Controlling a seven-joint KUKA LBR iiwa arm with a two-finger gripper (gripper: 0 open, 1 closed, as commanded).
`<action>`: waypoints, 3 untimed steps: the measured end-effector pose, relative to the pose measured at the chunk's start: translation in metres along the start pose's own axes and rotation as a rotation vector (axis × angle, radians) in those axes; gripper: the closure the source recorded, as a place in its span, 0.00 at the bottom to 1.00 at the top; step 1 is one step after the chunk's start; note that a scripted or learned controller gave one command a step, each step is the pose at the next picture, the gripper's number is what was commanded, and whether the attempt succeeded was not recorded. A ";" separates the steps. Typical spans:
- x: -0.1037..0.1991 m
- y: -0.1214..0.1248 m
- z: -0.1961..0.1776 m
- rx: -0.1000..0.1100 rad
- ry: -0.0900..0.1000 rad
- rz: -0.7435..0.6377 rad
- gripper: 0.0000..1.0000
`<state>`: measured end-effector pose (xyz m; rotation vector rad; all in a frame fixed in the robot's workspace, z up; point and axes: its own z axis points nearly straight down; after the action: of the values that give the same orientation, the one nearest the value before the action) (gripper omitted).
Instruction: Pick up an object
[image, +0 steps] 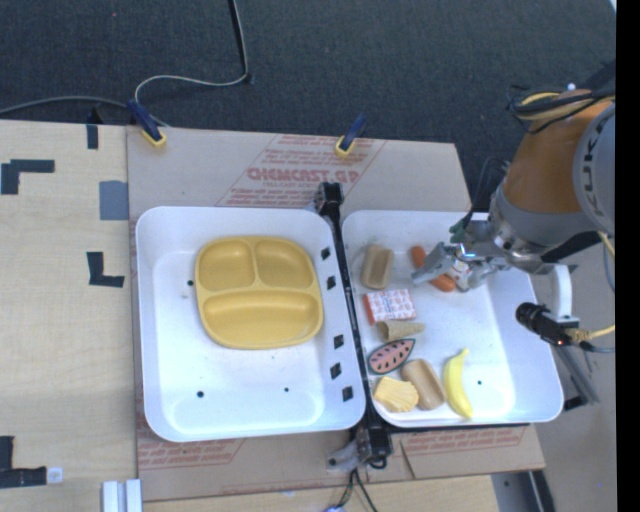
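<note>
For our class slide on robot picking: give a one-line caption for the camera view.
Robot arm's pincer lowered by an orange piece in the right bin of toy food; yellow divided plate in the left bin.

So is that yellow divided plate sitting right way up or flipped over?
Right way up: the yellow plate in the left bin shows its three hollow compartments facing upward.

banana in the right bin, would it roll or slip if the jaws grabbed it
The banana looks like a smooth, glossy toy, so it may slip. Its curve probably stops it rolling far, though a push could spin it. It lies beside the hot dog, crowding a grasp.
</note>
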<state>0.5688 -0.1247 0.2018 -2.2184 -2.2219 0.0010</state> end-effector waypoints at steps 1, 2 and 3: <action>-0.036 0.051 0.115 -0.007 -0.003 0.001 0.00; -0.036 0.051 0.105 -0.008 -0.005 0.000 1.00; 0.029 0.020 0.009 -0.001 0.000 -0.001 1.00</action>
<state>0.5884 -0.0954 0.1929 -2.2179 -2.2229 0.0002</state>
